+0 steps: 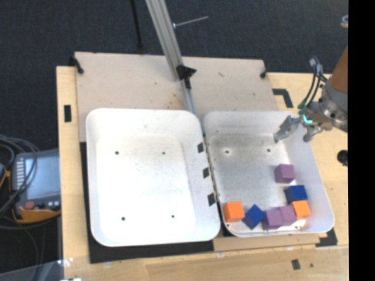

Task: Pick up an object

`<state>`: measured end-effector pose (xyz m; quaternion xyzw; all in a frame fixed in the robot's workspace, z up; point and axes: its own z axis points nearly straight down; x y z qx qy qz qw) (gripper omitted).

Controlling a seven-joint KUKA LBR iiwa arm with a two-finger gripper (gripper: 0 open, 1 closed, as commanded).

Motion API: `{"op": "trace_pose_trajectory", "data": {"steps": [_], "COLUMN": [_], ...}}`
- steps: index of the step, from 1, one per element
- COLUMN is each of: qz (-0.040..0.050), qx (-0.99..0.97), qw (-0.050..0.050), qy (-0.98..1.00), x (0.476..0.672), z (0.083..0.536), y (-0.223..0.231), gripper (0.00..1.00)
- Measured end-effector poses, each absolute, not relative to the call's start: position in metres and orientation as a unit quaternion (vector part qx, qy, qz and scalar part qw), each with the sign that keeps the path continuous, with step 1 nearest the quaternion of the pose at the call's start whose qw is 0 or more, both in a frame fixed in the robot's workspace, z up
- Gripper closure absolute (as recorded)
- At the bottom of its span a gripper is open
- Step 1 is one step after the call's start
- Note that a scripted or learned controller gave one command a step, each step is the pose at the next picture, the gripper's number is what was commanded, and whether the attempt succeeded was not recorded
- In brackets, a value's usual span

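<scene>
Fingers: you can see both fingers (pixel 284 129) spread apart with nothing between them; the near one is the grey prong angled down-left, the other sits just right of it
Gripper: your gripper (pixel 297 131) hangs over the upper right part of the right bin, near its far right rim, with a small teal light showing just above the fingers
Arm: your arm (pixel 335 101) enters from the right edge; the orange band shows at the top right, and cables loop beside the wrist
Right bin: the right bin (pixel 246 157) holds all seven blocks, gathered along its near and right side
Purple block: one purple block (pixel 285 172) sits alone by the right wall, below the gripper and apart from it
Blue block: a blue block (pixel 296 192) lies just below that purple one, with an orange block (pixel 301 208) touching it on the near side
Near row: two purple blocks (pixel 280 217) sit side by side at the near rim; left of them a second blue block (pixel 254 216), then a second orange block (pixel 234 211) next to it
Left bin: the left bin (pixel 146 174) lies beside the right bin, their inner rims touching
Pole: a grey pole (pixel 165 31) slants from the top down to the bench behind the bins
Pendant: a control pendant (pixel 32 183) with cables rests off the bench at the left edge
</scene>
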<state>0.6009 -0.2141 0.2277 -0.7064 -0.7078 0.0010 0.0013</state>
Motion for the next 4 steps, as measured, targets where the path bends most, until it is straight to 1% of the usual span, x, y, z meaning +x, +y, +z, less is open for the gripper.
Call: {"op": "trace_pose_trajectory", "data": {"steps": [1,2,4], "qz": [0.0008,0.0014,0.0007], "qx": [-0.706,-0.705,-0.705], "qw": [-0.001,0.001,-0.001], "qy": [-0.709,-0.709,-0.709], "x": [0.602,0.602,0.606], "z": [0.23,0.181,0.096], "y": [-0.215,-0.206,-0.202], "gripper": [0.0,0.0,0.0]}}
